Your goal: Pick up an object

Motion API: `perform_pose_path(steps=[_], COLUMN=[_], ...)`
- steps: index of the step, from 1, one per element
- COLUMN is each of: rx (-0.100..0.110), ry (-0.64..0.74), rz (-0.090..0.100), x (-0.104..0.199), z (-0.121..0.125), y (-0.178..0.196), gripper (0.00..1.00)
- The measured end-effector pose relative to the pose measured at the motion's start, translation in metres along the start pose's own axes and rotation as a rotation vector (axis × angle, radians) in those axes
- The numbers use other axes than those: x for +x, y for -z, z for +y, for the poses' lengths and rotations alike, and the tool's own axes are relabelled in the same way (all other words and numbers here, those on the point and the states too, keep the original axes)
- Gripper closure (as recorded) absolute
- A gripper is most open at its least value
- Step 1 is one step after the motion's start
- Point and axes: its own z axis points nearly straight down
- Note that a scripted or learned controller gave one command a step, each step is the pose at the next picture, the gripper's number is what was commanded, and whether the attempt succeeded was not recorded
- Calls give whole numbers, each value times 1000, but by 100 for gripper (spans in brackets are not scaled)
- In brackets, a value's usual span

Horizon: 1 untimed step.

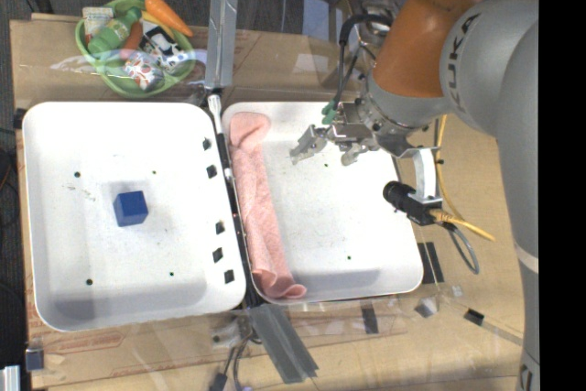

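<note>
The pink cloth (256, 206) lies lengthwise along the right bin's (366, 279) left wall, its lower end curled. The claw (322, 146) hangs released, grasping nothing.

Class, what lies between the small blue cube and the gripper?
In the camera view, the long pink cloth lies between the blue cube and the gripper, beyond the divider.

We see a small blue cube (131, 207) sitting flat, left of centre in the left bin (55, 128), a long pink cloth (257, 206) stretched along the right bin's (394, 275) left wall
</note>
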Motion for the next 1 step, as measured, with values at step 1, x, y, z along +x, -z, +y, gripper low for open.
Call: perform_pose_path(steps=[1], rx=[1], ry=[47], rz=[-1], x=[15], z=[9], y=[-85], gripper=[0])
